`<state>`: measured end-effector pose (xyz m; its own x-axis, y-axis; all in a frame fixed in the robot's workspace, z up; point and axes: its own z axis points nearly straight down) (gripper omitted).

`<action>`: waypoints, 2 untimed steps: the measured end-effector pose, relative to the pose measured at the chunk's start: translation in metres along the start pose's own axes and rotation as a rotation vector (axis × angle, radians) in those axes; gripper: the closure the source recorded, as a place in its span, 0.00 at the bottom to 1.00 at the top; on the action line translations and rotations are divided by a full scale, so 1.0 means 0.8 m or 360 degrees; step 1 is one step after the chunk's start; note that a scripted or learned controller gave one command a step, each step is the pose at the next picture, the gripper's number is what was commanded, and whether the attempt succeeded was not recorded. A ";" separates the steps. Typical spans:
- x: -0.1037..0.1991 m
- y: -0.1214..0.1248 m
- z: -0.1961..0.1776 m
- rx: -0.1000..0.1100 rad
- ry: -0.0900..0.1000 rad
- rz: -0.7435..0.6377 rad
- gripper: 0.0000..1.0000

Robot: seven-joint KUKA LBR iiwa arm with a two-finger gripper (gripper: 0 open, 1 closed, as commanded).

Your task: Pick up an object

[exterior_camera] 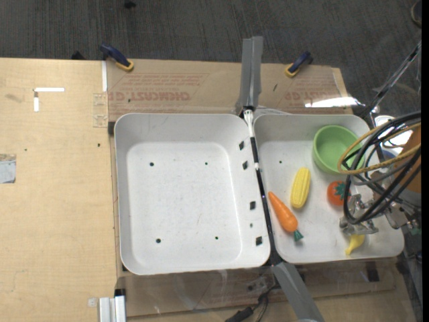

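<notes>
You are looking at a gripper set low in the near right corner of the right bin, with a bundle of cables looping over it from the arm's side. That bundle and the metal of the wrist blur the tip, so you cannot tell whether the gripper is apart, together, or clamped on anything. Treat nothing as held. The likeliest target is the small yellow piece, which lies just below the gripper against the bin's front wall. You cannot tell whether the two touch. A thing pressed into a corner like that leaves little room on its wall side, so judge any grasp there as doubtful until you see it lifted. A red tomato sits just beside the gripper toward the bin's middle, partly hidden, and could be nudged. Further in, an ear of corn and a carrot lie loose on the floor, near each other but apart, and a green bowl stands upright at the far side. Those three are in open space, so they look like easier picks. The left bin sits alongside, touching the right one along their shared edge.
</notes>
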<state>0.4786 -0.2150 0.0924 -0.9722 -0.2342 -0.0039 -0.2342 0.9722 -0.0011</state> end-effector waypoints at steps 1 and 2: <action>-0.098 0.012 -0.134 0.0002 -0.0004 0.0139 1.00; -0.067 -0.019 0.000 -0.0002 -0.0001 -0.0641 1.00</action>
<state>0.5344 -0.2169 0.0925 -0.8027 -0.5963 -0.0039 -0.5963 0.8027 -0.0012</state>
